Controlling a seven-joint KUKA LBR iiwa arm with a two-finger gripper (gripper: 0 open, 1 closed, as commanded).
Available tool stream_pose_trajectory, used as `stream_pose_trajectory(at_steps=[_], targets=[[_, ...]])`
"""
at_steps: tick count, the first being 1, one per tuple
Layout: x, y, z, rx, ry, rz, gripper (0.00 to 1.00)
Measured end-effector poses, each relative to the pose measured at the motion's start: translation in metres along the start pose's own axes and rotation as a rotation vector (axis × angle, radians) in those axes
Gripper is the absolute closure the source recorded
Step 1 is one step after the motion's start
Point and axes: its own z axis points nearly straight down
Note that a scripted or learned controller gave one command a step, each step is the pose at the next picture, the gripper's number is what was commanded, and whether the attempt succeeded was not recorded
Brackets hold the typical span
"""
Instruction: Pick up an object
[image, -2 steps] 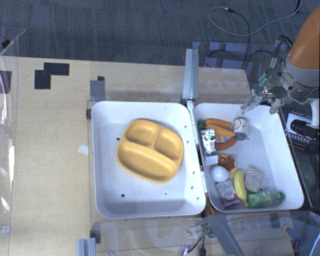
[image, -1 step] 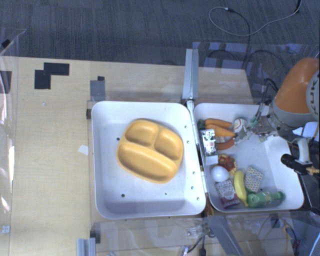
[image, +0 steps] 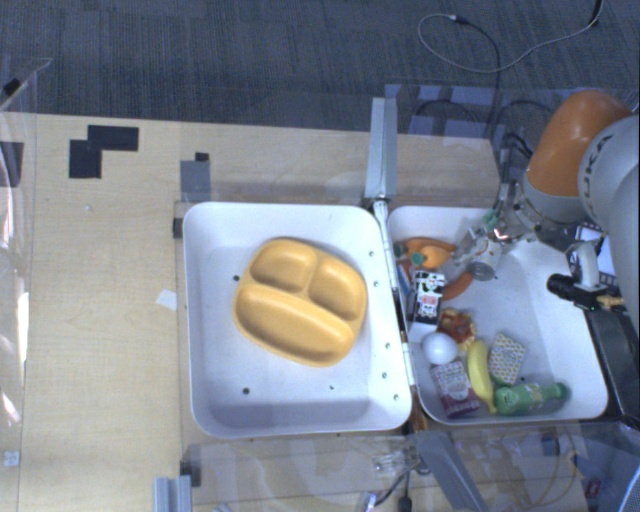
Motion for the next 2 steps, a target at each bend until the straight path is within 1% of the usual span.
stream_pose_trajectory(at_steps=[1,2], targets=[[0.001,0.004,-0.017,-0.012,-0.004,-0.003,1.00],[0.067,-0.008,-0.132,-0.003,0.002,-0.138,1.00]])
